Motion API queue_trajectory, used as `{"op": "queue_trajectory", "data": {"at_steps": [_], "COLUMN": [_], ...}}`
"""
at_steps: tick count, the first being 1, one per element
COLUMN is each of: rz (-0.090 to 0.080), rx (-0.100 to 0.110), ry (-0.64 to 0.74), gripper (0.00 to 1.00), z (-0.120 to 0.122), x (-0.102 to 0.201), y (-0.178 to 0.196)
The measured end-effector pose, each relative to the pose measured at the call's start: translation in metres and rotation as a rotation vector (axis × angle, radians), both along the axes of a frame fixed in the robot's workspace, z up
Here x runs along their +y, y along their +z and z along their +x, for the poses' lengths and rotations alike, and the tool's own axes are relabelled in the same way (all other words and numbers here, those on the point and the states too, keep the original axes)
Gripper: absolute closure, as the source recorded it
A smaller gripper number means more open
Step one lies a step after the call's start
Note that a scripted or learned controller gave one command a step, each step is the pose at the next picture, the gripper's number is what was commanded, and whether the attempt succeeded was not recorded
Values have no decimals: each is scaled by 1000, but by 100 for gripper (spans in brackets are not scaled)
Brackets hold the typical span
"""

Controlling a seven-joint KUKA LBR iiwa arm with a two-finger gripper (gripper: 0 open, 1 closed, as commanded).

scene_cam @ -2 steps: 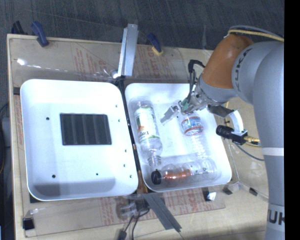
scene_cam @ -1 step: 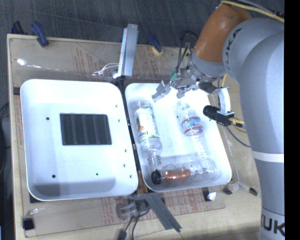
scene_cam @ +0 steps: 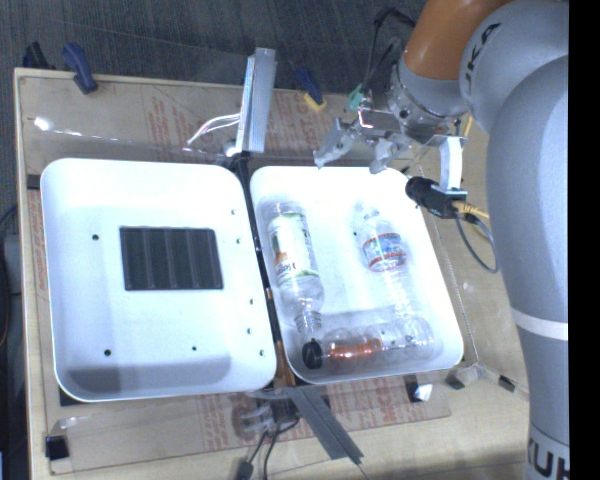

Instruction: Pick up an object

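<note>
Tool (scene_cam: 355, 151) hanging over the far rim of the right bin (scene_cam: 450, 298), upper centre-right of the frame, fingers spread wide with nothing between them. Below it in that bin, three clear bottles, all well apart from the tool: one with a green-and-white label (scene_cam: 293, 258) at the bin's left side, one with a red-and-blue label (scene_cam: 388, 258) right of centre, and a black-capped bottle with amber contents (scene_cam: 365, 346) lying across the near edge. Left bin (scene_cam: 70, 268) holding a dark ribbed panel (scene_cam: 171, 259). Both bins on the desk (scene_cam: 130, 108).
</note>
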State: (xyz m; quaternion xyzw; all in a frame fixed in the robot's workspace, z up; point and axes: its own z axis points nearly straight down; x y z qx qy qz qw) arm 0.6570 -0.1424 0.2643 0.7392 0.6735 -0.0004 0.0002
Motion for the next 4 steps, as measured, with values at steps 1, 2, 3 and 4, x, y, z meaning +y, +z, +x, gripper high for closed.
{"op": "queue_trajectory", "data": {"at_steps": [1, 2, 3, 4], "rz": [2, 2, 2, 2], "rx": [4, 4, 5, 5], "ry": [98, 192, 195, 195], "gripper": [0, 0, 100, 0], "z": [-24, -47, -47, -47], "x": [-38, -67, -67, -67], "y": [-82, -93, -82, -82]}}
